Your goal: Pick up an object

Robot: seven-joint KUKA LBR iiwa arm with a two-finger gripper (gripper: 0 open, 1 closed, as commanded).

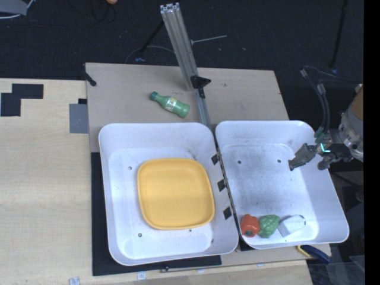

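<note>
Camera view showed the gripper spread open with nothing in it, above the right bin's far edge. A red toy, a green toy and a white block sat together in the near corner. To grab one well, it should drop straight over the red toy.

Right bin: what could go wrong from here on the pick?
1. The red toy, green toy and white object sit bunched in the near corner of the right bin; a descent there may strike the wall or nudge a neighbour.
2. The gripper is at the bin's right rim, well away from them, so closing here would likely catch nothing.
</note>
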